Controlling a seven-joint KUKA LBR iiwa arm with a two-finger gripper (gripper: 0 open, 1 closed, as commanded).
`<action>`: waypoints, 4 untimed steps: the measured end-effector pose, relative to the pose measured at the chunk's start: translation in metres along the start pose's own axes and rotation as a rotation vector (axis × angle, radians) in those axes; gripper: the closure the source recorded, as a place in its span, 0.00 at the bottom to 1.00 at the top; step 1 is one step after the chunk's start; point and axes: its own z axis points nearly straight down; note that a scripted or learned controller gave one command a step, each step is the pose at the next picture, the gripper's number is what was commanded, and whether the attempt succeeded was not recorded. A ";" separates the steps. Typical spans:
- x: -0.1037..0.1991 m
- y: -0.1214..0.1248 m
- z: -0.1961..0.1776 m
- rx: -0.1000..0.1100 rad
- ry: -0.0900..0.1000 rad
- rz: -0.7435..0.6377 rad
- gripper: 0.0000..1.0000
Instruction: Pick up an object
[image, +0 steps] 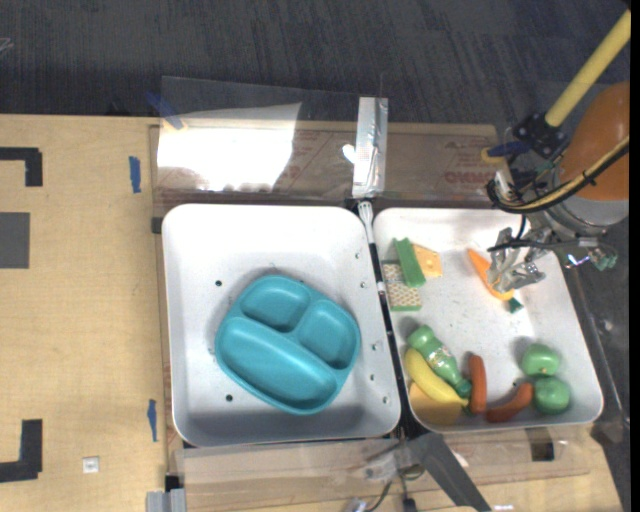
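Note:
My gripper (516, 268) hangs low over the back right part of the right bin (585, 340). Directly beside and partly under it lies an orange carrot-like piece (482, 268); I cannot make out whether that piece is touched or held. A small teal bit (514, 305) lies just in front of the gripper. Other pieces in this bin are a green block (408, 262) with an orange wedge (429, 263), a green bottle shape (436, 353), a yellow banana (430, 381), a red sausage (477, 381) and two green fruits (541, 360) (552, 396).
The left bin (190, 250) holds a teal divided plate (290, 345). A checked cracker (402, 295) lies by the divider between the bins. The grey arm with its orange band (600, 130) and cables reaches in over the back right corner.

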 end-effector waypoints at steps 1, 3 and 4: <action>-0.001 0.002 0.001 -0.002 0.001 -0.002 0.00; 0.013 0.016 0.038 0.003 -0.012 0.085 1.00; -0.060 0.025 0.053 -0.001 0.000 0.302 1.00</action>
